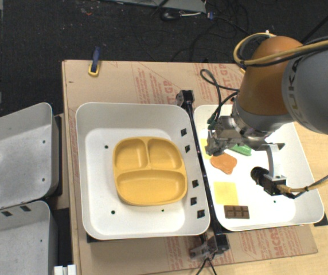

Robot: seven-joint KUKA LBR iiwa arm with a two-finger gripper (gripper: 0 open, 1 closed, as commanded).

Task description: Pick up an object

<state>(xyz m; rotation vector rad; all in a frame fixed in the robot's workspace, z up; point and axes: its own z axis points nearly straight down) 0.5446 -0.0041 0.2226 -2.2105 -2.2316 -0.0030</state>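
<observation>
The gripper point(215, 146) is lowered at the right bin's point(301, 213) left edge, just above the orange piece point(225, 163); its finger state cannot be told. The bin wall could be struck, or the flat piece missed.

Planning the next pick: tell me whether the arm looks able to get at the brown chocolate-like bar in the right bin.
Probably yes. The brown bar lies flat near the right bin's front edge, apart from the yellow square, with nothing on top. The arm hangs over that bin.
</observation>
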